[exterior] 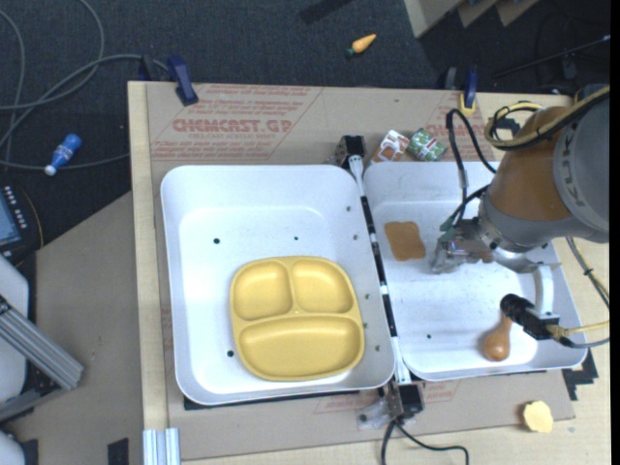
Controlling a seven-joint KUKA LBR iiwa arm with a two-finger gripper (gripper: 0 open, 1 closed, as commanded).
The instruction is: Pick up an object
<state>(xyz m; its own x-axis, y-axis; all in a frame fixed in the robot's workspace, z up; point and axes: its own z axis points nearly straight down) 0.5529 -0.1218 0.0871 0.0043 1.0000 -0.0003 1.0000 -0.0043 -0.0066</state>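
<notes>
The gripper (pixel 448 257) hung low in the right bin (pixel 455 356), just beside the flat brown piece (pixel 404 240); its state I could not tell. A flat piece could slip out, yielding an empty lift.

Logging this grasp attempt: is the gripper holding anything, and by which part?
Nothing is seen between its fingers. The gripper sits low over the right bin, just beside the brown flat piece; the brown drumstick-shaped toy lies apart, nearer the front.

Claw (pixel 448 257) hovers in the right bin (pixel 455 356) beside a brown slab (pixel 404 240).
</notes>
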